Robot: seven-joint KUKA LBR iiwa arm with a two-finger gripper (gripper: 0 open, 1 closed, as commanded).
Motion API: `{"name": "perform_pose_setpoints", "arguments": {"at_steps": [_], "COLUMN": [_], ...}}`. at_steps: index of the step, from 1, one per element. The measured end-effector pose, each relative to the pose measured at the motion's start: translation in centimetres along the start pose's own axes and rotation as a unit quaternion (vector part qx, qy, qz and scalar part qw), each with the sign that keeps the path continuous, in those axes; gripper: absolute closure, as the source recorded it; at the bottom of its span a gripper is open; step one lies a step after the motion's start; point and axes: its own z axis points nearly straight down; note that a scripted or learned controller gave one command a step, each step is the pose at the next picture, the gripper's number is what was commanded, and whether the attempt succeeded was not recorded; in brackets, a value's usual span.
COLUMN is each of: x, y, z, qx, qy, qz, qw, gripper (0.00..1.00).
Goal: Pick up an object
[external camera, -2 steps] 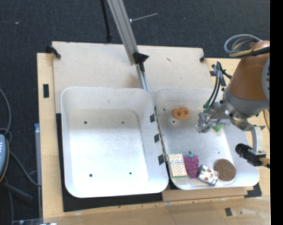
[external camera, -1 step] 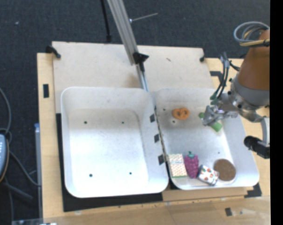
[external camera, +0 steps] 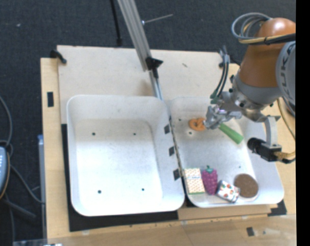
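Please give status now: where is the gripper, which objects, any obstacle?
Gripper low in right bin, beside orange piece. Green stick just under the wrist. Four objects clustered at near wall, well apart.

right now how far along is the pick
Done: the end effector has reached into the right bin, low beside the orange piece and the green stick. In hand: nothing visibly lifted. Left: the grasp and lift; the yellow box, purple item and brown disc lie untouched at the near wall.
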Motion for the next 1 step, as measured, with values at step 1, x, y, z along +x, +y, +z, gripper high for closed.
{"name": "perform_pose_setpoints", "arguments": {"at_steps": [1], "x": [4.98], "y": [2.75], "z": [0.61], "qx": [0.0], "qy": [-0.001], "qz": [0.0], "qw": [1.0], "gripper": [1.0]}}
